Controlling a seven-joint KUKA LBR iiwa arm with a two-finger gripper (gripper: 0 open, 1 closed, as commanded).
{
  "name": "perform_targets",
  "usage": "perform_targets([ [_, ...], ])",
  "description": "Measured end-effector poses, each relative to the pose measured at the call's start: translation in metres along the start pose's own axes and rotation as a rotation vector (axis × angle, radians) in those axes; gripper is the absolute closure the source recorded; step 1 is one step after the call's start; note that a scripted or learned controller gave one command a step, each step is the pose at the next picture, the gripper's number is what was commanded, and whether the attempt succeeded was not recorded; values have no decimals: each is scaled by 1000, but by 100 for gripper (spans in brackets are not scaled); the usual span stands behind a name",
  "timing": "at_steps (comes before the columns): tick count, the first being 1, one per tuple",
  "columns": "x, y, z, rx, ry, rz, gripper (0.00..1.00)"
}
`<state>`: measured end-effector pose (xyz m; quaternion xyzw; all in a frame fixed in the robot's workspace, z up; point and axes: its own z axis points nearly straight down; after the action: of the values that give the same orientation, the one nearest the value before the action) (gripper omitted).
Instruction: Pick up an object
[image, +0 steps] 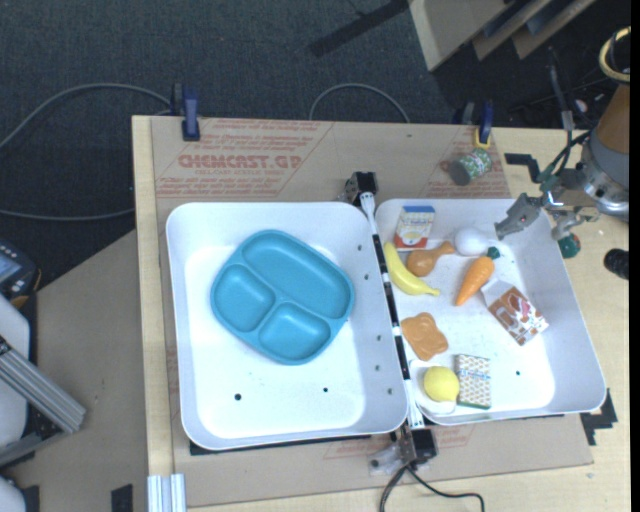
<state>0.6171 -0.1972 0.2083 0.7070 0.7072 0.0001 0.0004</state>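
nearest me in the right bin (560, 290) i see a lemon (440, 384) touching a small patterned packet (474, 380), then an orange bread piece (424, 335) just above them. further back lie a red snack pack (515, 313), a carrot (474, 279), a banana (408, 275), a pear (428, 259), a white egg (469, 241) and a small carton (415, 224). the left bin (200, 300) holds a blue divided plate (283, 296). my gripper (520, 217) hangs over the right bin's far right corner, above the rim, holding nothing; i cannot tell how wide it is
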Motion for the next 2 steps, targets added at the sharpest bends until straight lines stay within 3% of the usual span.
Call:
perform_targets([
  [1,18,1,130,12,5,-2,0],
  [2,16,5,110,-2,0,-2,100],
])
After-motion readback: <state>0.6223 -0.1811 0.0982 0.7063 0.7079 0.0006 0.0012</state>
